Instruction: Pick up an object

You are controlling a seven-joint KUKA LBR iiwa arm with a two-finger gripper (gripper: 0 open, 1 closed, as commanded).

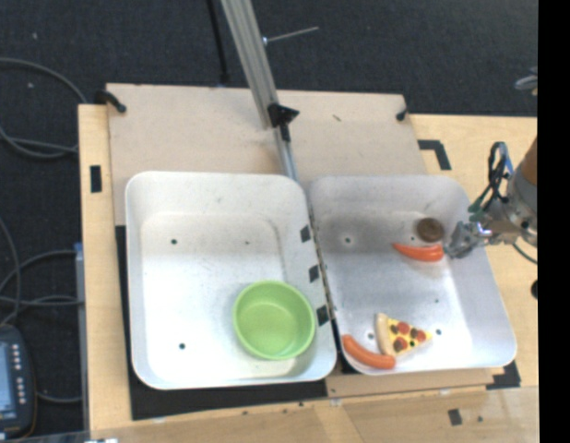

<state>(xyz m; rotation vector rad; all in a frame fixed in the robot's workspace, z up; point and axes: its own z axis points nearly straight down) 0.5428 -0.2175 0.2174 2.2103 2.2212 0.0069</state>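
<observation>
The gripper (462, 238) sits at the right bin's (479, 326) right edge; grip state cannot be determined. An orange chili (419, 251) and a brown ball (429, 230) lie just beside it.

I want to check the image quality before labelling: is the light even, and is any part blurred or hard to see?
Camera view: soft light, no strong glare; the white bins look slightly grey and speckled. The green bowl is sharp enough. The gripper near the right edge is small and blurred, so its state is unclear. The small items by it, an orange piece and a brown one, lack detail.
</observation>
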